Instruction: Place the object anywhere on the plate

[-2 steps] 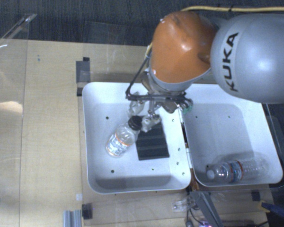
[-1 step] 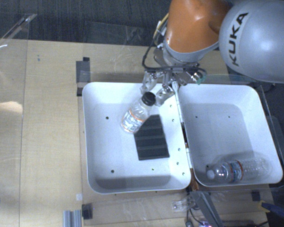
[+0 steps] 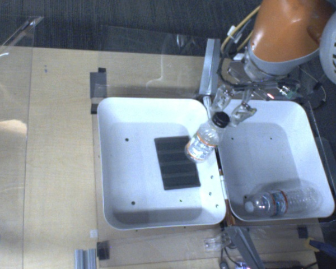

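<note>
Over the right edge of the left bin (image 3: pixel 109 150), the gripper (image 3: pixel 231 110) pinches a small clear bottle (image 3: pixel 203 143) at its black cap; the body hangs tilted above the dark plate (image 3: pixel 176 162). Probably light, slippery, crushable; the capped neck suits gripping. A second bottle (image 3: pixel 280 202) lies in the right bin (image 3: pixel 308 139) on a wooden bench (image 3: pixel 45 150).

Pale wooden bench (image 3: pixel 50 150) — two white bins (image 3: pixel 115 167), side by side
</note>
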### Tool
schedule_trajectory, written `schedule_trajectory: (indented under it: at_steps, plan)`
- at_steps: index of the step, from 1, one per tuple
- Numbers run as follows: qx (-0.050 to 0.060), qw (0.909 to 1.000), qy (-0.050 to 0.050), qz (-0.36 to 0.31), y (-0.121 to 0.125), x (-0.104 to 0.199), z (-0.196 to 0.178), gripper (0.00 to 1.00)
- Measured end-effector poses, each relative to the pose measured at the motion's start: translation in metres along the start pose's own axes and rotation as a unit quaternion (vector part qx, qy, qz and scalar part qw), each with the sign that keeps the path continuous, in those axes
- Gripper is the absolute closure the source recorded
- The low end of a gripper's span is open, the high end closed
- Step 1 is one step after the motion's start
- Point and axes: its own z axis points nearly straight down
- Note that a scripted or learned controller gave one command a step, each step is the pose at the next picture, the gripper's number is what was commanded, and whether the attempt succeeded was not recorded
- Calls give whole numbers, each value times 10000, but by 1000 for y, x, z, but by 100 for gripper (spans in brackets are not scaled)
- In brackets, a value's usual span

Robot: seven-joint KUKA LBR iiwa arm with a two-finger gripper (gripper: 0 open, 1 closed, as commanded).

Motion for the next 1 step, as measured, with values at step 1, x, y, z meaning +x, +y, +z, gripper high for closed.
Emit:
schedule_trajectory:
  at_steps: [1]
  plan:
    - [0,10000,-4,2,0,0,0,0]
